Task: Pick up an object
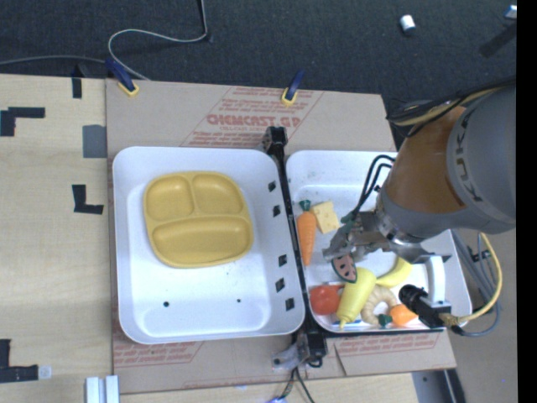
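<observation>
My gripper [347, 246] hangs low over the right bin [336, 168], in the middle of a pile of toy food. Just below it lies a watermelon slice [344, 267]. To its left an orange carrot [306, 234] lies along the bin's left wall, with a pale yellow cheese block [326, 217] beside it. Nearer the front edge are a yellow bottle-shaped piece [356, 293], a red tomato [325, 297], a banana [395, 269], a beige ring [378, 306] and a small orange [404, 314]. The grey arm with its orange band [424, 170] covers the bin's right side.
The left bin [201, 313] holds a yellow divided plate [199, 218] in its far half. A black divider [285, 225] runs between the bins. Cables loop around the arm's wrist at the right, near the right bin's rim.
</observation>
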Available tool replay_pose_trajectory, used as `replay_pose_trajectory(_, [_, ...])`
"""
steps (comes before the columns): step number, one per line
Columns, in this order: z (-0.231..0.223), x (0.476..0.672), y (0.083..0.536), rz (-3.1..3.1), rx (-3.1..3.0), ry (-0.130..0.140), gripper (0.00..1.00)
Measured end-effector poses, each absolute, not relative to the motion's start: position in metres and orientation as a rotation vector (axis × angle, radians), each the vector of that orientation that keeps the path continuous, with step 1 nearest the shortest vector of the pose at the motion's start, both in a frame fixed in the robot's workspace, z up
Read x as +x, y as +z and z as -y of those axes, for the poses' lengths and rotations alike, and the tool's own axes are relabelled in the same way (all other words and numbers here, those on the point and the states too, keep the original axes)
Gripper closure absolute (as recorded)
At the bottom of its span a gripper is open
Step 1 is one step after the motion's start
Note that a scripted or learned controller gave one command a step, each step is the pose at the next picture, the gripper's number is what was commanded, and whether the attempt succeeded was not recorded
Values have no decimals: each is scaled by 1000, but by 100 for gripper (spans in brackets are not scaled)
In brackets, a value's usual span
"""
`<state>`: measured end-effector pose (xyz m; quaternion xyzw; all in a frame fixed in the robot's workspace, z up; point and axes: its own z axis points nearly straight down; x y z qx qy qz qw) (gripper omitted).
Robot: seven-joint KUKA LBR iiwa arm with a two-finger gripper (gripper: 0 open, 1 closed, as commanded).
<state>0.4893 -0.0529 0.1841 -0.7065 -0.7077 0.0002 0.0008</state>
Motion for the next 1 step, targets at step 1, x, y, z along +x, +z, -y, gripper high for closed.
replay_pose_trajectory(1, [1, 484, 250, 2223, -2219, 0, 100])
